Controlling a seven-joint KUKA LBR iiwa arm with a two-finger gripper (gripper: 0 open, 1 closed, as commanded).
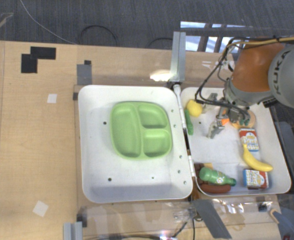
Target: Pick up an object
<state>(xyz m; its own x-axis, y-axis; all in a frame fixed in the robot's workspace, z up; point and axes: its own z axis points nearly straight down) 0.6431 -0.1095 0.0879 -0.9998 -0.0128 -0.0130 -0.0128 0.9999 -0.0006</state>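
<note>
Hanging over the upper middle of the right bin [282, 184], the fingers [218, 129] point down; I cannot tell if they are spread or pressed together. A banana [256, 161] lies lower right of them, its length running down and right.

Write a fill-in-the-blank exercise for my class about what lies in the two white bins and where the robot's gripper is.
1. The green divided plate lies in the ____ bin.
2. The banana lies in the ____ bin.
3. The gripper hangs over the ____ bin.
4. The lemon in the right bin is ____ in colour.

Missing words: left; right; right; yellow
</note>
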